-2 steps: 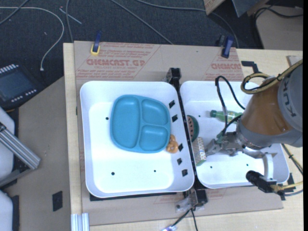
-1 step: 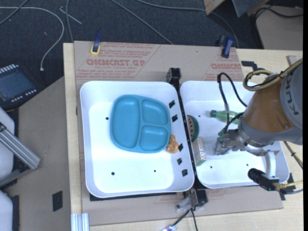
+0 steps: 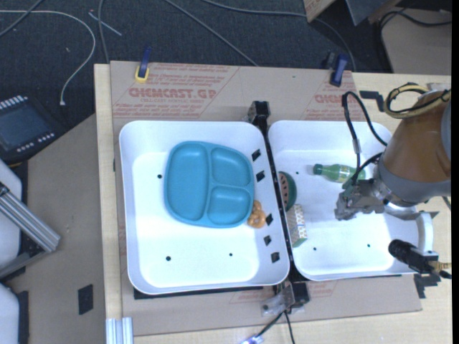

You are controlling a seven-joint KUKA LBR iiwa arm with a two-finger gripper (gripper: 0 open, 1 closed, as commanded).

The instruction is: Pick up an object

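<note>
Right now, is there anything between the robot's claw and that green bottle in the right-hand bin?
Nothing visible does. The end effector sits low in the right bin, just below the green bottle, with bare white bin floor between them. The small items by the divider lie off to the side.

The brown sheet [image 3: 208, 84] under the two bins carries red printing along its far edge; above the left bin it reads roughly "CHEMCAST G.P.", with a line of smaller red print over it that is too fine to make out. A second patch of the same red lettering [image 3: 324, 100] sits above the right bin, probably the same word, but blurred and partly covered.
</note>
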